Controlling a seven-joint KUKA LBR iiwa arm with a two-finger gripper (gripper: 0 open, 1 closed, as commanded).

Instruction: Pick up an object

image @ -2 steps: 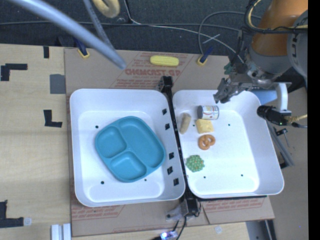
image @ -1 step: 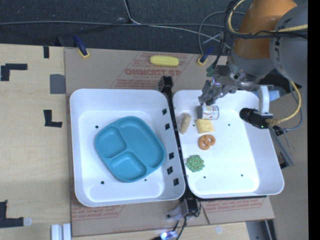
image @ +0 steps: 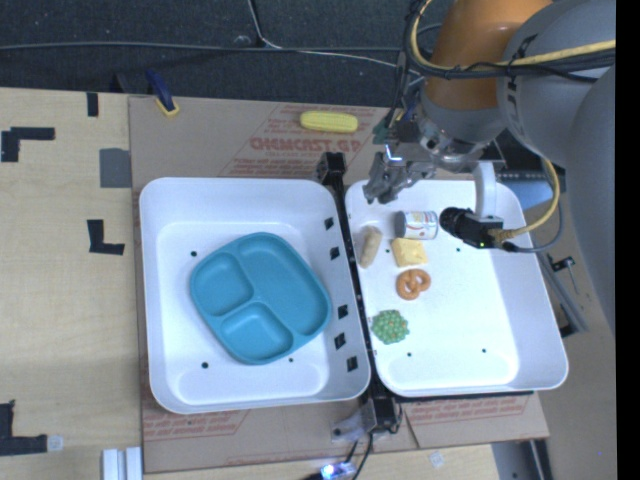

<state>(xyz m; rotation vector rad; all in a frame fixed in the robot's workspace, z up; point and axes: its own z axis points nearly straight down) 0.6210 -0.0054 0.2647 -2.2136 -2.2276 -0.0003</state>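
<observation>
My gripper (image: 384, 184) hangs over the far left corner of the right bin (image: 500, 338), just above and beyond the food items. Below it lie a beige bread roll (image: 370, 245), a small white can (image: 419, 225) on its side, a yellow cheese wedge (image: 408, 253), a brown pretzel (image: 412, 284) and a green broccoli floret (image: 390, 325). The roll is the nearest to the gripper, a short way toward the front. None of these items is lifted off the bin floor.
The left bin (image: 165, 268) holds a blue divided plate (image: 260, 296). A yellow corn cob (image: 328, 121) lies on the cardboard beyond the bins. A black camera unit (image: 470, 226) on the arm reaches over the right bin's far side.
</observation>
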